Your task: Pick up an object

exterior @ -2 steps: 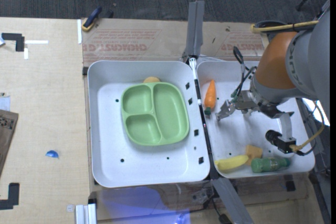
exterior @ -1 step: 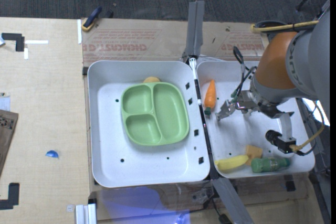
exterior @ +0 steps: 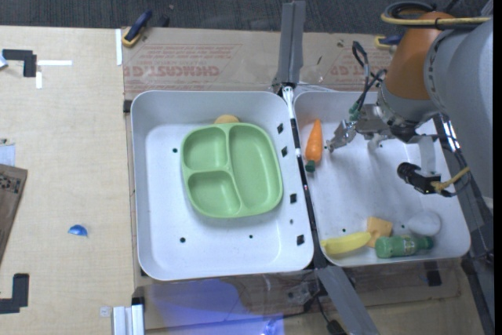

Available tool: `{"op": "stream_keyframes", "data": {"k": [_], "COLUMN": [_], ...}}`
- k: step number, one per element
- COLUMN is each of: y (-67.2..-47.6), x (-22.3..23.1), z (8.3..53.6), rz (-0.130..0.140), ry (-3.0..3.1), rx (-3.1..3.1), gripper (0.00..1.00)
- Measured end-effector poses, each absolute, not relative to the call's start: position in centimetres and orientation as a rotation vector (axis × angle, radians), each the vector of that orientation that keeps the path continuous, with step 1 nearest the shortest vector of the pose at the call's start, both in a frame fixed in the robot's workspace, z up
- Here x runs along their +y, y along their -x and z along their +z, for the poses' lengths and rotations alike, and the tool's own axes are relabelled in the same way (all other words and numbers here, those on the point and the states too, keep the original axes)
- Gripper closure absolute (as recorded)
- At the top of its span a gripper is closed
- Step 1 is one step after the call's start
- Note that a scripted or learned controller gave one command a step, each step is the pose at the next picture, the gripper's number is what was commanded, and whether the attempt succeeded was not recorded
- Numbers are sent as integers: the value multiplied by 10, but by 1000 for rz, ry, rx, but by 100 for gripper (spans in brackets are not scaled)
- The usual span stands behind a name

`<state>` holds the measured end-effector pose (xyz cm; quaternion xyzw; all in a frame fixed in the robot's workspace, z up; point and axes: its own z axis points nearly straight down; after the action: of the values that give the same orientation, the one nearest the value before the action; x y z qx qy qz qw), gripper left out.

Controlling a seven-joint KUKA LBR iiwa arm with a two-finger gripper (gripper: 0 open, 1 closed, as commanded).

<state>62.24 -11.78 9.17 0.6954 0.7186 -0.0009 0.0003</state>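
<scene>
gripper poised beside the carrot, nothing lifted yet

the grey arm with its orange band (exterior: 412,63) reaches in from the right over the right-hand shallow white bin (exterior: 451,247). its two-finger gripper (exterior: 342,139) hangs low near the bin's upper left, tips pointing toward the small orange plastic carrot with a green stub (exterior: 314,142), which lies just beside the wall between the two bins. the tips are near the carrot but apart from it; nothing sits between them. whether the pincer is apart or together i cannot tell, as the tips are too small and dark to read.

other candidates lie along the bin's near edge: a yellow plastic banana (exterior: 347,244), a pale orange wedge (exterior: 380,227) just behind it, and a green plastic bottle on its side (exterior: 401,245). the left-hand white bin (exterior: 157,247) holds a light green three-compartment plastic tray (exterior: 232,169), with a small yellowish thing (exterior: 227,120) peeking out behind its far rim.

this looks like the approach step, with the grasp not yet made. the next move probably calls for shifting the tips left to straddle the carrot across its narrow width; the wall close beside it leaves little room for the far finger.
</scene>
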Motion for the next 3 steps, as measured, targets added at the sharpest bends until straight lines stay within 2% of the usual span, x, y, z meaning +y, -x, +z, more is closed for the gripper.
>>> {"op": "stream_keyframes", "data": {"k": [1,2,3], "y": [-626,-659,-655], "x": [-98,-120,-168], "z": [91,97,117], "rz": [-10,-1,0], "ry": [-2045,-1774,-1730], "rx": [2383,2588,2617], "gripper": [0,0,0]}}
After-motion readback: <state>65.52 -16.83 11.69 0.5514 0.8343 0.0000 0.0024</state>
